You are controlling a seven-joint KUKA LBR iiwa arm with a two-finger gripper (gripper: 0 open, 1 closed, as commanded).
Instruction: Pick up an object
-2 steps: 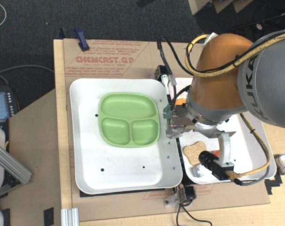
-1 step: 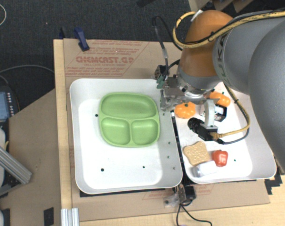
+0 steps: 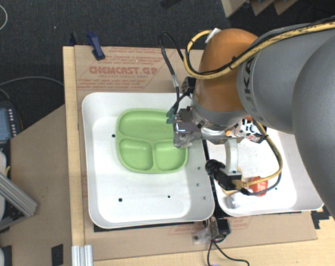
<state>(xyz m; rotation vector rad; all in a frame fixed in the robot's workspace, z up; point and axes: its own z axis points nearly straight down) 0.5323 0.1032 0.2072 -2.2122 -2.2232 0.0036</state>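
Note:
A light green plate (image 3: 148, 140) with three compartments lies in the left bin (image 3: 101, 198), toward its right half. My gripper (image 3: 181, 133) hangs at the plate's right rim, close to the wall between the two bins. The orange wrist and grey arm above it hide much of the right bin (image 3: 289, 201). A small red and orange object (image 3: 258, 187) lies in the right bin near its front. A white object with dark markings (image 3: 248, 127) peeks out from under the wrist further back in that bin.
The bins rest on a brown cardboard sheet (image 3: 123, 68) with red lettering. A blue clip (image 3: 95, 46) sits at its far left corner. Cables hang off the bench's front edge (image 3: 217, 231). The left bin's floor around the plate is bare white.

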